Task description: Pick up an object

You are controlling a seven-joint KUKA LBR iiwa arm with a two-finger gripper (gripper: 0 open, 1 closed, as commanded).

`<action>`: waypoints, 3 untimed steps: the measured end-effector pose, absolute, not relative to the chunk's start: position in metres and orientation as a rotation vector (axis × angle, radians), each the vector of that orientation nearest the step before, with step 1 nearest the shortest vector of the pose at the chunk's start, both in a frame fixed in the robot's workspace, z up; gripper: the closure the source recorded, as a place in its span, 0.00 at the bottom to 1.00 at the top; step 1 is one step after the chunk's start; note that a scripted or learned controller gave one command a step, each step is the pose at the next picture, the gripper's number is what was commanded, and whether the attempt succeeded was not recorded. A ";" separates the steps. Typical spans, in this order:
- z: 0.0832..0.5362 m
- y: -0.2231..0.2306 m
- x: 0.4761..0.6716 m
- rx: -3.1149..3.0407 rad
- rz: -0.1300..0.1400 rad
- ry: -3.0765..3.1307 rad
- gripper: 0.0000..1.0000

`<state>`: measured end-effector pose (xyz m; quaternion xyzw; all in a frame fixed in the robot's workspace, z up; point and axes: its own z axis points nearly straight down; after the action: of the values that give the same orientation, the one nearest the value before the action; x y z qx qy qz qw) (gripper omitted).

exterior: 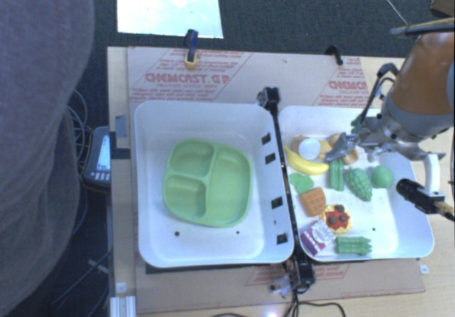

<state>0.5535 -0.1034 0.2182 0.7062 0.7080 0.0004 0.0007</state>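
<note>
Claw crowded by banana, bin wall.

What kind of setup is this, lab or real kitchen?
Most likely a robot-manipulation lab bench, not a kitchen. Two white bins sit clamped on a cardboard-covered bench: the left bin holds a green divided plate, the right bin toy food such as a banana. A grey-and-orange arm reaches in.

Glossy plastic banana, matt green plastic tray, smooth white bins
</note>
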 end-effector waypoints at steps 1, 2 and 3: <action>0.249 0.012 0.489 2.208 0.006 2.241 0.00; 0.230 0.071 0.486 2.213 0.001 2.235 0.00; 0.182 -0.011 0.603 2.220 0.003 2.211 0.00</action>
<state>0.6029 -0.0110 0.1824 0.7085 0.7057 0.0009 0.0040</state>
